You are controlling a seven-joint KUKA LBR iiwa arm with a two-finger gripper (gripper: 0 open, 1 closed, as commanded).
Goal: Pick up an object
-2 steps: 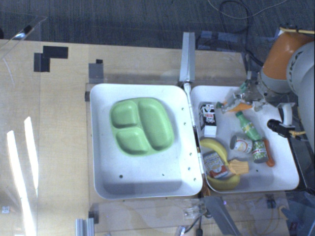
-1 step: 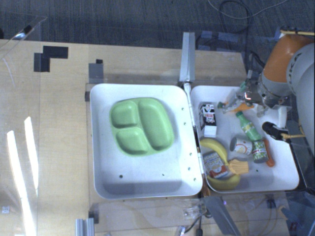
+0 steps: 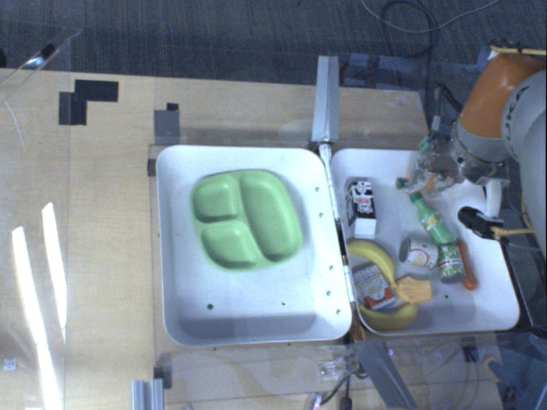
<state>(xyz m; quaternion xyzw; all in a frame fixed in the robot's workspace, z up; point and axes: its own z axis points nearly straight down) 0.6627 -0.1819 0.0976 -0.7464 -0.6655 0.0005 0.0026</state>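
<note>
While crowding the right bin (image 3: 504,310) from three o'clock, hangs gripper (image 3: 430,176) above green bottle (image 3: 432,220); finger state impossible to tell.

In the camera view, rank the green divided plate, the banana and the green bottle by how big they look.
1. Green divided plate, clearly largest.
2. Banana.
3. Green bottle, smallest; the arm may cover its top end.
</note>
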